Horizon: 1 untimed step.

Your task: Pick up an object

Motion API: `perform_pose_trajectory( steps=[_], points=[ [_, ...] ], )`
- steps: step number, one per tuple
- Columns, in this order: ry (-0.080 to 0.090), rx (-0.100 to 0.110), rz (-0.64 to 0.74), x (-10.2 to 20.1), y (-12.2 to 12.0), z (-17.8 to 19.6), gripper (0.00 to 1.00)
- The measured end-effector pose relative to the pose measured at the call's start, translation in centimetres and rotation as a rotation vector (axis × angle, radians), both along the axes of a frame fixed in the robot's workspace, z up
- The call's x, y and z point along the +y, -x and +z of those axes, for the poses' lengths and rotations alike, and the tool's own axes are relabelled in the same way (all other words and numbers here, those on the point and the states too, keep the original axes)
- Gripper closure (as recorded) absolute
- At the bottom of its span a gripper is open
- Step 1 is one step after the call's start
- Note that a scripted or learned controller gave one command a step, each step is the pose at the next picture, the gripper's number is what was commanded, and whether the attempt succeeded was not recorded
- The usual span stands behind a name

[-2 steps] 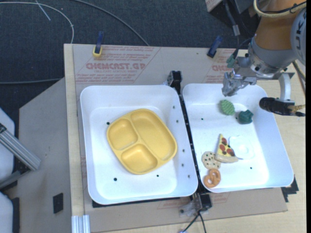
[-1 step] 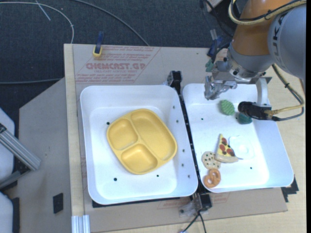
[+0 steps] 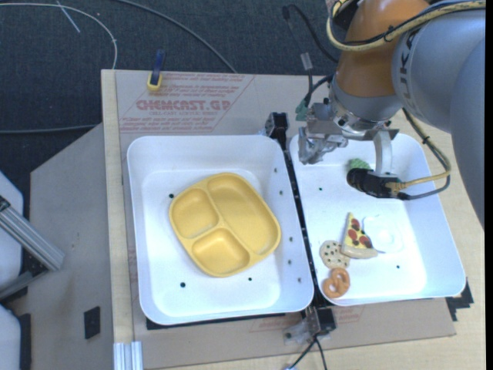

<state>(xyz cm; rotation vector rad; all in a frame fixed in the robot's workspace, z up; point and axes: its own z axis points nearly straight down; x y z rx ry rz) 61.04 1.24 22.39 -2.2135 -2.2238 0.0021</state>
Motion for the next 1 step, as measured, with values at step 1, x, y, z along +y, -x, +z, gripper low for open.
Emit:
perform_pose_trajectory(
  steps=[1],
  points=[
    [-0.001, 0.0, 0.001, 5.81, 1.13, 0.24, 1.0]
  ],
)
